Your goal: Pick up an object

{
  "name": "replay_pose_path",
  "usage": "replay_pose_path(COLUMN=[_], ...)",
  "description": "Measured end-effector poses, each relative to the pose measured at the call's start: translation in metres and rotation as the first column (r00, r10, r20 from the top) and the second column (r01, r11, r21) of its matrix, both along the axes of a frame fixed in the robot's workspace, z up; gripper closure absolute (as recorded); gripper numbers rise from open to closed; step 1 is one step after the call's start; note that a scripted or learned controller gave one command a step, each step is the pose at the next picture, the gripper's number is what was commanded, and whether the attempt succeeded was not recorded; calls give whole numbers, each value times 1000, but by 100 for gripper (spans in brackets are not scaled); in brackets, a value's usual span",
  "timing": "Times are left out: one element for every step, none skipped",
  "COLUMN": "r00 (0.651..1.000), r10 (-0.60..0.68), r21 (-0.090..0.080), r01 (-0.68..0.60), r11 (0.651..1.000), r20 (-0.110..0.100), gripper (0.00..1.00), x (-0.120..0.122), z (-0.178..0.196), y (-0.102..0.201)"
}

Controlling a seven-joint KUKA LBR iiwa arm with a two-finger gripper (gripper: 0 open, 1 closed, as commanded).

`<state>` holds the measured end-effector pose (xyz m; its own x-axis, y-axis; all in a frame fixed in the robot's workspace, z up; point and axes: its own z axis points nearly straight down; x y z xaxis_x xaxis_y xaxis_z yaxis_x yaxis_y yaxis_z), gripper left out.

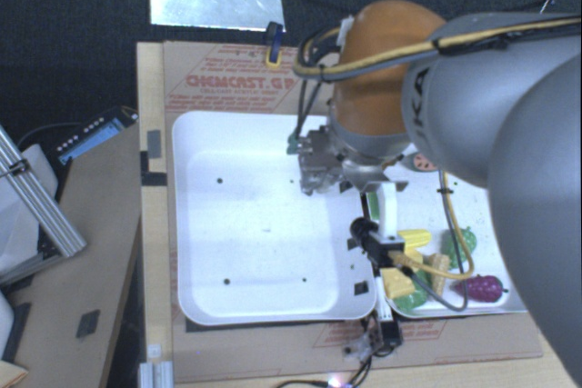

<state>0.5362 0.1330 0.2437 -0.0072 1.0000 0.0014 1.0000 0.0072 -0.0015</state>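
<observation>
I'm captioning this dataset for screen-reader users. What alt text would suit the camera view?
A grey robot arm reaches in from the right, its gripper over the right edge of the left white bin. The right bin, partly hidden by the arm, holds a yellow piece, a green one and a purple one.

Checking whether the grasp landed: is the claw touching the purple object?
Apart. The camera view shows the claw above the right side of the view's left bin; the purple object lies well away in the view's right bin.
</observation>
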Motion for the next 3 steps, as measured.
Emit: replay_pose_path(r00=[1000, 1000, 1000], r10=[1, -3, -8], r21=[1, 4, 3], r01=[-1, 3, 8], r11=[1000, 1000, 1000], r20=[3, 12, 22], gripper=[100, 100, 100], x=[-8, -50, -26], z=[20, 133, 301], y=[42, 13, -25])
